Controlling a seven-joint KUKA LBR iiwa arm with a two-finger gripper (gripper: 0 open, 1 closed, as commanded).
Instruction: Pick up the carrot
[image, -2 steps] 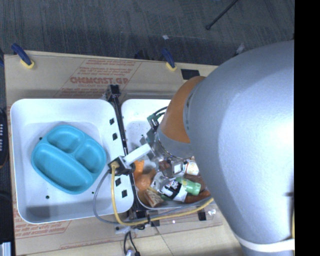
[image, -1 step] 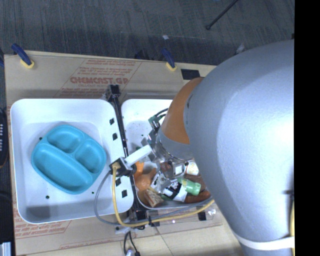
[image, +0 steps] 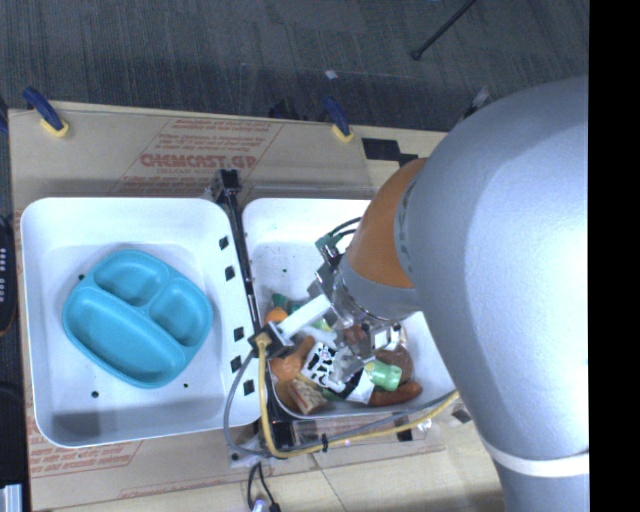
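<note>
The grey arm (image: 510, 270) reaches in from the right and covers much of the right bin (image: 285, 225), its orange band (image: 378, 245) sitting just above the wrist. The gripper (image: 345, 350) hangs low over a heap of items in the near part of that bin; whether it is spread or closed cannot be told, since the wrist and the clutter hide that part. The carrot (image: 277, 316), a small orange piece, lies at the left edge of the heap, close to the bin's left wall and just left of the gripper, apart from it as far as can be seen. Around the gripper lie a black-and-white patterned packet (image: 322, 366), a green item (image: 385, 377) and a brown item (image: 395, 393) at the near right. The left bin (image: 45, 300) holds a blue divided plate (image: 138, 317) lying flat at its middle. Yellow and grey cables (image: 262, 410) run along the near side between the bins.
</note>
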